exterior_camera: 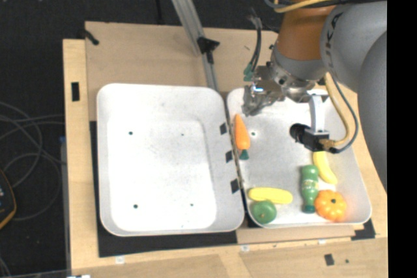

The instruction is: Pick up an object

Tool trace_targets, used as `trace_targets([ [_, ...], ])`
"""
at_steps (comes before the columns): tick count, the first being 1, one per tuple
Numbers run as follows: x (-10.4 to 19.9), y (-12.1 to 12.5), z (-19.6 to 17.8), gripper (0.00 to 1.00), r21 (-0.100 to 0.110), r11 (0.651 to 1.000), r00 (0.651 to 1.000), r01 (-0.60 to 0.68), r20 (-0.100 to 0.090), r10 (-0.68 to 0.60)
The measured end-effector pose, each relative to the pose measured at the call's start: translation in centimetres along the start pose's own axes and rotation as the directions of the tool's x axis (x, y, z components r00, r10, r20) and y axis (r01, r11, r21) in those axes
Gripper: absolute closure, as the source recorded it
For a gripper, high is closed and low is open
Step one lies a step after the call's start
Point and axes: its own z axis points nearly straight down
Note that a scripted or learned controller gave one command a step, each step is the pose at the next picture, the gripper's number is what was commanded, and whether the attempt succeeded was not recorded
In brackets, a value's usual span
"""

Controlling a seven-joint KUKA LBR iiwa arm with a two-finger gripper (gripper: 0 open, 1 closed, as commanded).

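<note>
My gripper point(253, 103) hangs over the far left corner of the right bin point(280, 140), below the orange wrist band. Just in front of it, an orange carrot with a green tip point(241, 134) lies along the bin's left wall, apart from the gripper. Toward the near end of the bin lie a yellow piece point(270, 194), a green round fruit point(264, 211), a green bottle-like piece point(309, 185), a yellow banana point(324, 167) and a small orange pumpkin point(331, 205). Nothing shows between the fingers.
The left bin point(163, 159) sits beside the right one, their walls touching near black clips point(229, 156). A slanted metal bar point(186, 10) crosses above the bench at the back. A black cable end point(301, 134) hangs over the right bin's middle.
</note>
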Motion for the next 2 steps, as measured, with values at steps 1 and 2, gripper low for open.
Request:
trace_targets([
  [1, -2.0, -1.0, -2.9, 1.0, -0.002, 1.0, 1.0, -0.004, 0.001, 0.004],
  [2, -1.1, 1.0, -1.9, 1.0, 0.001, 1.0, 1.0, -0.003, 0.001, 0.003],
])
